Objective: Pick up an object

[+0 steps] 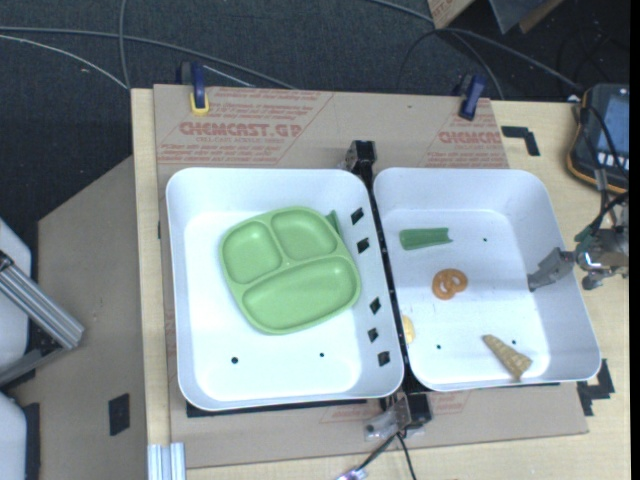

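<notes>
The right bin (pixel 520 193) holds a flat green strip (pixel 425 237) near its back, an orange pretzel-shaped ring (pixel 449 284) in the middle and a tan cone-shaped piece (pixel 507 355) at the front right. A small yellow item (pixel 406 330) lies against the bin's left wall. My gripper (pixel 549 268) reaches in over the right bin's right wall, a little right of the orange ring and above the tan piece. Nothing shows in its grasp.
The left bin (pixel 200 348) holds a green divided plate (pixel 290 269). A black divider with clips (pixel 368 258) runs between the bins. Cables and a device (pixel 605 138) sit at the bench's right edge. Blue clamps (pixel 199 87) hold the board at the back.
</notes>
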`<state>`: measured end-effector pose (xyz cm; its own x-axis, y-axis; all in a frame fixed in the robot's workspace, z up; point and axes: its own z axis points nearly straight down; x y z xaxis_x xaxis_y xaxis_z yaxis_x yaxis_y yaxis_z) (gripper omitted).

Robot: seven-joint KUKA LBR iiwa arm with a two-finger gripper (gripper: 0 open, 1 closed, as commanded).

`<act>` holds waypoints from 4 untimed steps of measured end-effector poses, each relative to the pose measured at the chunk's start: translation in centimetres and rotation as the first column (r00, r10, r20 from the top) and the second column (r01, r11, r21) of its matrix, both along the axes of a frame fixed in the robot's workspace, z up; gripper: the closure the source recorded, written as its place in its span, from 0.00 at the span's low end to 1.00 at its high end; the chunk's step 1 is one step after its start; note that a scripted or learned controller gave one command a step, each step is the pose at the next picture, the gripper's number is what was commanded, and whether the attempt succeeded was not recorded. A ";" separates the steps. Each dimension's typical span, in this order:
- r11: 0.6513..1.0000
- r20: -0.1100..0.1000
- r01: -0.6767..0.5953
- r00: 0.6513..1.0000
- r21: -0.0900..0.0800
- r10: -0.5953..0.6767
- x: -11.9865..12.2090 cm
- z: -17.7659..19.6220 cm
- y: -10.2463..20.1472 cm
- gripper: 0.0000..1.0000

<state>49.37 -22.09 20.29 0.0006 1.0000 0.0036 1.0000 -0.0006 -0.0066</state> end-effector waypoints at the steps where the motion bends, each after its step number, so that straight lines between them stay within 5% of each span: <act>1: 1.000 0.001 -0.001 1.000 0.000 0.001 0.8 -5.8 0.3 0.00; 2: 1.000 0.001 0.000 1.000 0.000 0.000 0.4 -10.1 0.3 0.00; 3: 1.000 0.007 -0.001 1.000 -0.002 0.001 0.6 -8.7 0.2 1.00; 4: 1.000 0.011 -0.002 1.000 -0.005 0.002 0.8 -4.3 0.7 1.00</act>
